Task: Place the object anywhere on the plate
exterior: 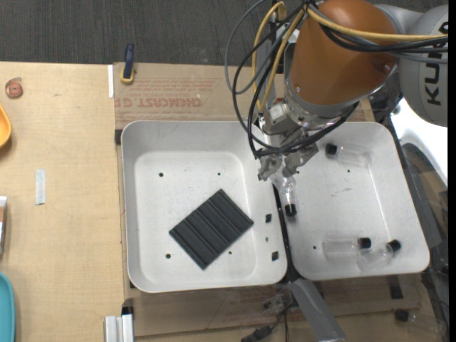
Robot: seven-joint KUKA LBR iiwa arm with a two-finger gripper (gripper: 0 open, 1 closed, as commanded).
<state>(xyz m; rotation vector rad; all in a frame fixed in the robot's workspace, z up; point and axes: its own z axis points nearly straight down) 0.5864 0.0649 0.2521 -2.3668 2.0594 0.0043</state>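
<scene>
A dark grey ribbed plate (211,228) lies tilted in the left bin (142,191), toward its front. My gripper (283,177) hangs over the divide between the two bins, up and to the right of the plate. A small clear vial with a black cap (288,199) sits between its fingers, hanging cap-down just above the bins' shared rim. The arm's orange band and cables cover the back-left part of the right bin.
Three more clear vials with black caps lie in the right bin (399,191): one at the back (347,154), two at the front (347,246) (381,251). Cardboard lies behind the bins. The wooden bench stretches to the left.
</scene>
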